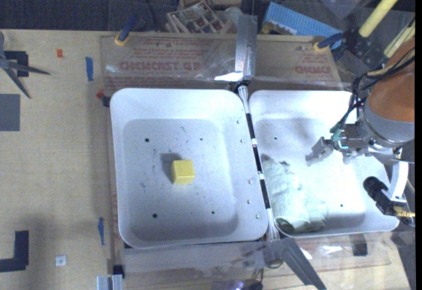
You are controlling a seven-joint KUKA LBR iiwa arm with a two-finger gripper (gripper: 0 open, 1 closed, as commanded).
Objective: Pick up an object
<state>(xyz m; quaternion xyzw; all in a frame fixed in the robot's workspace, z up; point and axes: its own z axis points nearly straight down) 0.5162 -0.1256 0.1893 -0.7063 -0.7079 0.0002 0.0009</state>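
Observation:
A small yellow block (183,171) lies near the middle of the left white bin (132,111). A crumpled white cloth (293,195) lies along the left side of the right bin (297,105), reaching down to its front left corner. My gripper (322,149) hangs over the middle of the right bin, up and to the right of the cloth and apart from it. The grey arm with its orange band (394,101) comes in from the right edge. The gripper is small and partly blurred against the bin floor.
A raised divider (254,150) separates the two bins. Cardboard (171,61) and a metal strip (246,45) lie behind them. Clutter of boxes and cables fills the back. A black fitting (381,195) sits by the right bin's right rim.

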